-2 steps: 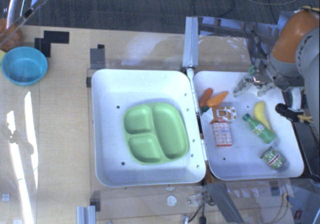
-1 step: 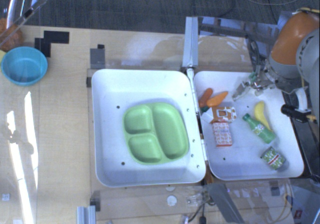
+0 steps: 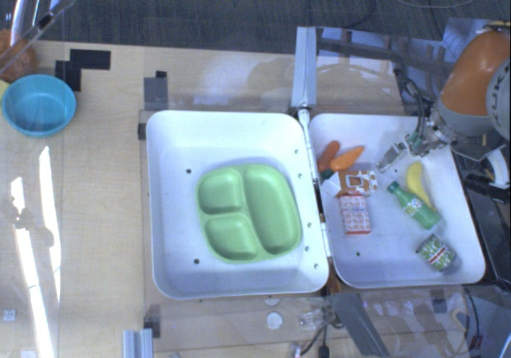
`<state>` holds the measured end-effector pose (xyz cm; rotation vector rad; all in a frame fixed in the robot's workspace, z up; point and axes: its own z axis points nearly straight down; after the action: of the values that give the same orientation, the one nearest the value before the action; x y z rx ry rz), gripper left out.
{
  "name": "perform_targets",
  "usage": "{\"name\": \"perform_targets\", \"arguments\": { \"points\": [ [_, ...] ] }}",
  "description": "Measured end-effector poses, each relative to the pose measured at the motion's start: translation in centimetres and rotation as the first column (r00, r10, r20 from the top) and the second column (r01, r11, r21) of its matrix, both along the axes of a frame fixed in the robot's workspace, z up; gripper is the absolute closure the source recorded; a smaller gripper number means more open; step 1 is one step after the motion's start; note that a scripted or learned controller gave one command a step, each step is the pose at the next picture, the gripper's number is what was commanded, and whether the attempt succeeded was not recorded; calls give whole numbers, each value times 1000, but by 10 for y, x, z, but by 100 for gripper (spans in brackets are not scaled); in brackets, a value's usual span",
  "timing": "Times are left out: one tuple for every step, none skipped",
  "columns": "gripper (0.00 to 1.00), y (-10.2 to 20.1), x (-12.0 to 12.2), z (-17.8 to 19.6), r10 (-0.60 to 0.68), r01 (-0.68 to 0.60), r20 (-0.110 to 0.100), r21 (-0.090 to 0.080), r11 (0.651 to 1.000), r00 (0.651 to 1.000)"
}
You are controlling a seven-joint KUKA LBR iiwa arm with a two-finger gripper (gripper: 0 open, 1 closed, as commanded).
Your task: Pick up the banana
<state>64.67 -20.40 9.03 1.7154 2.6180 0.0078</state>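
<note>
While my pincer [image 3: 402, 150] hangs low over the right bin [image 3: 471, 264], I cannot tell whether it is apart or together, and nothing visibly sits in it. Just beside it, toward the bin's right wall, lies the banana [image 3: 417, 181], flat and slightly curved. A green bottle [image 3: 414, 204] rests against the banana's lower side, seemingly touching it. That crowding is my worry: a descent slightly off could clip the bottle instead, or nudge the banana away. Farther out lie two carrots [image 3: 339, 157], a small carton [image 3: 354, 213] and a can [image 3: 436, 252]; the left bin [image 3: 172, 268] holds a green tray [image 3: 248, 212].
</note>
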Motion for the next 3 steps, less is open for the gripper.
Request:
{"name": "perform_targets", "arguments": {
  "points": [
    [0, 23, 0, -2, 135, -135, -3, -1, 991, 991],
    [0, 6, 24, -1, -130, 130, -19, 11, 991, 991],
    [0, 8, -16, -1, -60, 60, -2, 1, 998, 998]
  ]
}}
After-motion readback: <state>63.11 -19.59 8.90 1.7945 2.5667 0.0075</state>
